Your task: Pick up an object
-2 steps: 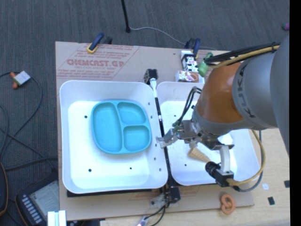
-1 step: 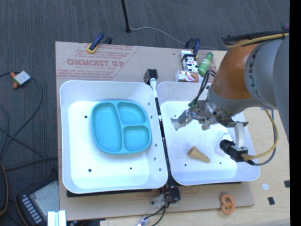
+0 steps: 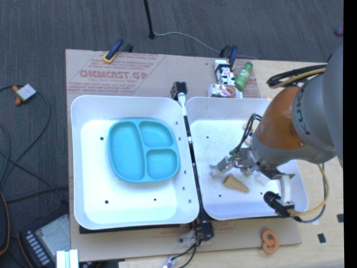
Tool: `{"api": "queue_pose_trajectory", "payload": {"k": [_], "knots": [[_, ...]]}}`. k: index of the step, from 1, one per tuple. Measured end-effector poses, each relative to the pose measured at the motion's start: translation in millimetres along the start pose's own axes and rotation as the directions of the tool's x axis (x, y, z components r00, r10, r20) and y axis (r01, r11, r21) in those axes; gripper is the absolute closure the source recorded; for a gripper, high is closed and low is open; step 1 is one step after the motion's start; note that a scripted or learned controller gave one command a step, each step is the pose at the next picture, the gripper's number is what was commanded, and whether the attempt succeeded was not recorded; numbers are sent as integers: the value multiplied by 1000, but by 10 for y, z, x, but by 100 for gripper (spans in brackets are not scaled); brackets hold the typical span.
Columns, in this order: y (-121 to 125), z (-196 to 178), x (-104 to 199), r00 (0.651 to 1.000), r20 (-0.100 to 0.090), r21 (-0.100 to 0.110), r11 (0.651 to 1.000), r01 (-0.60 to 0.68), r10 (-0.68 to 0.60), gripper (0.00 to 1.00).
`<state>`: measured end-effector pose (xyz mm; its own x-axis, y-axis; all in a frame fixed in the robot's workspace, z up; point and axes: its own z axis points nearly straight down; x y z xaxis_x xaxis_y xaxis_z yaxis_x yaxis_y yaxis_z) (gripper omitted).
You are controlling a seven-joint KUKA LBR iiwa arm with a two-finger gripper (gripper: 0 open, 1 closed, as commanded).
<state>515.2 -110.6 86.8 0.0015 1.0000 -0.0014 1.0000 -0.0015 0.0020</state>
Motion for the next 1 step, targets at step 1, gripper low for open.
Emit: {"api": "queue_pose_trajectory", "payload": {"k": [1], "knots": [[12, -108, -16, 1000, 4, -6, 1000, -2, 2, 100]]}}
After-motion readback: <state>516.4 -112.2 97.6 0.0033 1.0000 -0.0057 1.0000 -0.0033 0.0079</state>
